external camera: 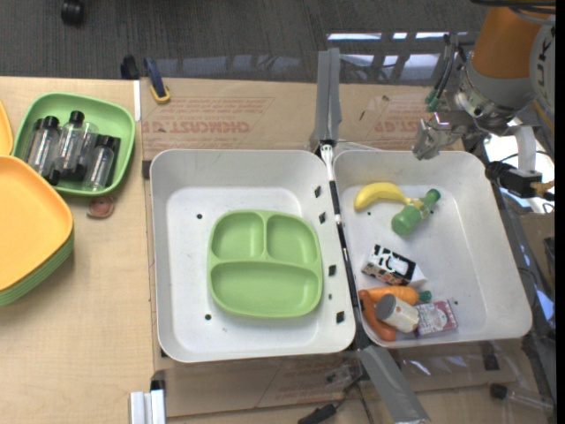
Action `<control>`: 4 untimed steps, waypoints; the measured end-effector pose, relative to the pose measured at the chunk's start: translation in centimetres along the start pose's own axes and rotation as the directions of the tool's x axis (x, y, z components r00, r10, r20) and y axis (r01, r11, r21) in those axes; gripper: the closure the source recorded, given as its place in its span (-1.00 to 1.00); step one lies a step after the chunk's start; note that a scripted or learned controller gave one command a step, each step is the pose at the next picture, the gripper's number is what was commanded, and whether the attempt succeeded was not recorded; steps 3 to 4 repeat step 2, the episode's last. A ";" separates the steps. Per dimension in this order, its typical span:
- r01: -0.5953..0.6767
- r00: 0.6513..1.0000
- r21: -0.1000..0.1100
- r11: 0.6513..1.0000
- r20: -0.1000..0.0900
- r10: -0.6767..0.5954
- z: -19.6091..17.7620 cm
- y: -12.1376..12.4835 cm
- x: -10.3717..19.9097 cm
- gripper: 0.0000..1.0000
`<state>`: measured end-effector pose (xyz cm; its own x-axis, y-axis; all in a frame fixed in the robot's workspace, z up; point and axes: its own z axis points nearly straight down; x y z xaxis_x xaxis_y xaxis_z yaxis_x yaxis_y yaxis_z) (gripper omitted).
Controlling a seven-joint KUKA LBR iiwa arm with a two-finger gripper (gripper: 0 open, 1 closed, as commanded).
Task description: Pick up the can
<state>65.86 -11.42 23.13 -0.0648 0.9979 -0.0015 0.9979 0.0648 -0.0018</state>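
Arm: grey with an orange band, coming in at the far right, above the far right corner of the right bin.
Gripper: hangs over the far rim of the right bin, a little left of that corner. Whether it is open or shut cannot be told from this angle (it reads as a small dark shape); nothing can be seen in its hold.
Can: the small pale cylinder lying on its side in the near left part of the right bin, if I read it rightly (it is too small to be sure). It is well apart from the gripper.
Orange item: long and carrot-like, lying against the can on its left and near side.
Pink packet: flat, just right of the can, touching it.
Black-and-white packet: just beyond the can, toward the middle of the bin.
Green bottle: on its side in the far half of the right bin.
Banana: yellow, just left of the green bottle, its end close to the bottle.
Right bin: white, shallow, bearing all of the above.
Left bin: white, bearing a green divided plate at its middle.
Green tray: on the table far left, with small dark-capped bottles lying in it.
Orange plates: a stack at the left edge, nearer than the green tray.
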 end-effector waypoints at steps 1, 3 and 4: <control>-0.025 1.000 0.001 1.000 -0.001 0.025 0.0 0.0 5.3 1.00; -0.087 0.996 0.000 0.996 0.000 0.087 -1.3 -1.8 1.4 1.00; -0.087 0.996 0.000 0.996 0.000 0.087 -1.3 -1.8 1.4 1.00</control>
